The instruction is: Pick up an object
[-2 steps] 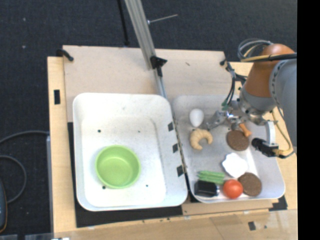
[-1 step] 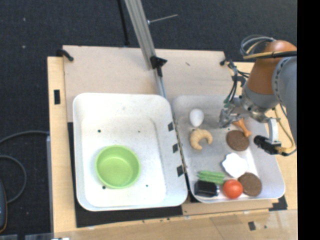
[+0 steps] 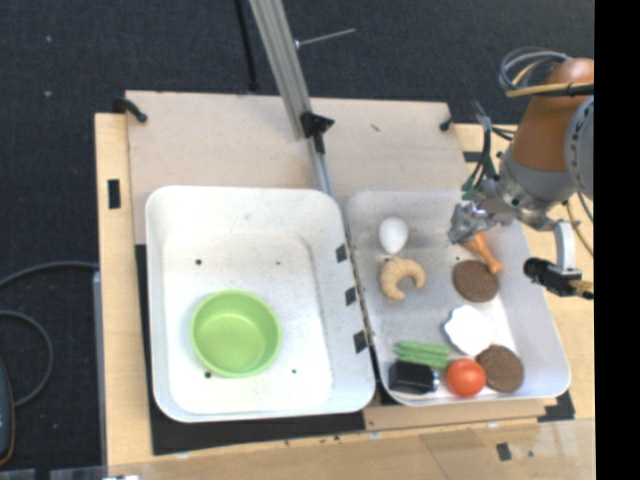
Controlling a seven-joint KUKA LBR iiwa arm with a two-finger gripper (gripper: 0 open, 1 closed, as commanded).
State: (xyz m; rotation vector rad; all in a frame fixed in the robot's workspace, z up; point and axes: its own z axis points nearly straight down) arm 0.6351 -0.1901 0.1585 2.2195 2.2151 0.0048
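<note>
My gripper (image 3: 468,224) hangs low over the far right part of the right bin (image 3: 430,208), below the arm's orange band. An orange carrot (image 3: 486,253) lies just in front of it, with its upper end right at the gripper's tip. A white egg (image 3: 393,234) and a tan croissant (image 3: 402,277) lie to the gripper's left. A brown round patty (image 3: 475,281) sits below the carrot.
Toward the right bin's front lie a white lump (image 3: 469,329), a second brown patty (image 3: 500,368), a red tomato (image 3: 465,377), a green pod (image 3: 422,351) and a black block (image 3: 411,376). The left bin (image 3: 250,228) holds a green bowl (image 3: 235,333). A metal post (image 3: 290,68) rises behind the bins.
</note>
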